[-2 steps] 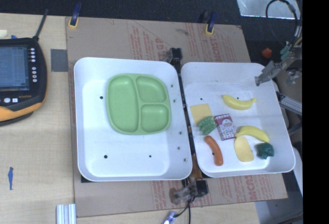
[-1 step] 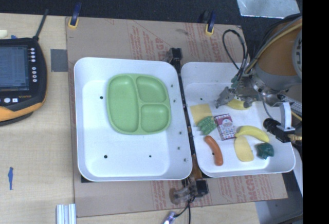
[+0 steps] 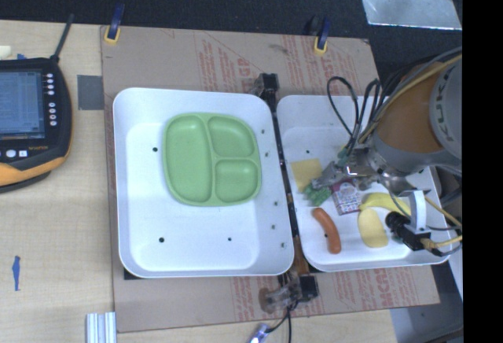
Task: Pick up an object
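A desk (image 3: 55,255) bears two white bins. The left bin (image 3: 141,243) holds a green divided plate (image 3: 211,158). In the right bin (image 3: 314,117), the claw (image 3: 334,176) hangs low over a green item (image 3: 317,195), its grip unclear, beside a yellow block (image 3: 306,171), hot dog (image 3: 328,230) and banana (image 3: 387,202).
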Available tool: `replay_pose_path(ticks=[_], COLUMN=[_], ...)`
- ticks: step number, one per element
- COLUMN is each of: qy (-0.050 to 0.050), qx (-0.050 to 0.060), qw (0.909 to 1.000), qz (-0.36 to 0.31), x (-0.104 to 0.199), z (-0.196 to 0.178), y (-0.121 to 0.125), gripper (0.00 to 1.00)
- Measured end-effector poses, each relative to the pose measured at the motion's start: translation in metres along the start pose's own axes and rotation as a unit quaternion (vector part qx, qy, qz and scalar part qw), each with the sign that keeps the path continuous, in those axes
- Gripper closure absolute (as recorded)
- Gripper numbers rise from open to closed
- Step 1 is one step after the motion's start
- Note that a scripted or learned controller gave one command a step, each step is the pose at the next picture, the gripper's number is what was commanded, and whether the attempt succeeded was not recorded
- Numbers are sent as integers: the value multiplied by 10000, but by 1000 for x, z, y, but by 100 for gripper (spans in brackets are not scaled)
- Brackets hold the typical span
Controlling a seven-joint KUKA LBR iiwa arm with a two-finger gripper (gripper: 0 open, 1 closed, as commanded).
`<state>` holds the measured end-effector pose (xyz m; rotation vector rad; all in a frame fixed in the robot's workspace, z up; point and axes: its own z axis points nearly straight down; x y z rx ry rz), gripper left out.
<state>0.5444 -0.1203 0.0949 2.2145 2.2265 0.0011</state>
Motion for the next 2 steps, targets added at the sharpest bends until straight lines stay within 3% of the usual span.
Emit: replay_pose_path(ticks=[1, 2], qy=[-16, 7], qx=[2, 23], qw=[10000, 10000], qz=[-11, 5], x=[-2, 82], z=[-10, -97], y=[0, 28], gripper=[100, 100])
